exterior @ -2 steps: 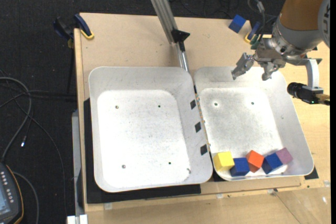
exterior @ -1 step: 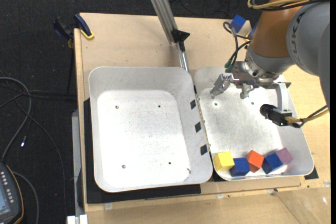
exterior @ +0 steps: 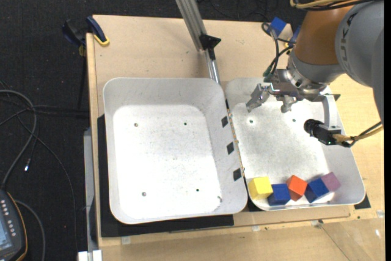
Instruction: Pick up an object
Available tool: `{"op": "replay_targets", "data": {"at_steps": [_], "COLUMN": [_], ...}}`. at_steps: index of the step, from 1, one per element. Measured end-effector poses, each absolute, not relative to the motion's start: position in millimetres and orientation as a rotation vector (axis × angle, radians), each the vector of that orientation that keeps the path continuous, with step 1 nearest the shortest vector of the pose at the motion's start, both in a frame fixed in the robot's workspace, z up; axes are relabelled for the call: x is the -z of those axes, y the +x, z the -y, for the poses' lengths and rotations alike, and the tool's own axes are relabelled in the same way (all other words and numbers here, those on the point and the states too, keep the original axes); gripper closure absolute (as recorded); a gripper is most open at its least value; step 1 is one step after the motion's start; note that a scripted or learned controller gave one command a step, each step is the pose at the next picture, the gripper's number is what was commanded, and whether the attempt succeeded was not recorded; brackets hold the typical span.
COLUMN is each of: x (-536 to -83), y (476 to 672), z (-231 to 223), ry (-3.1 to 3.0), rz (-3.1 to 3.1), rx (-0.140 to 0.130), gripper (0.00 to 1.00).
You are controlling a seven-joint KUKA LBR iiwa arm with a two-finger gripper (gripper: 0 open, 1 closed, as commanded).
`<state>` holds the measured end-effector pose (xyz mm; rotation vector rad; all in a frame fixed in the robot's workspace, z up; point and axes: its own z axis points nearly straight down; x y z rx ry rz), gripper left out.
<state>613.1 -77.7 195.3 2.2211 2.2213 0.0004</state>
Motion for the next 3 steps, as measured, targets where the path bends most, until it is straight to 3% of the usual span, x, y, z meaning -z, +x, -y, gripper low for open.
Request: {"op": "replay_targets", "data": {"at_steps": [1,2,3], "x": [-118.0,-93.9,-103.1], "y": [602.7,578.9,633.5], "z": [109.2,106.2,101.6], "ry": [2.230,2.226,2.213], "rz": [-2.221,-2.222,-2.224], "rx": [0.010,0.004,-0.006], "gripper": [0.00,0.00,0.00]}}
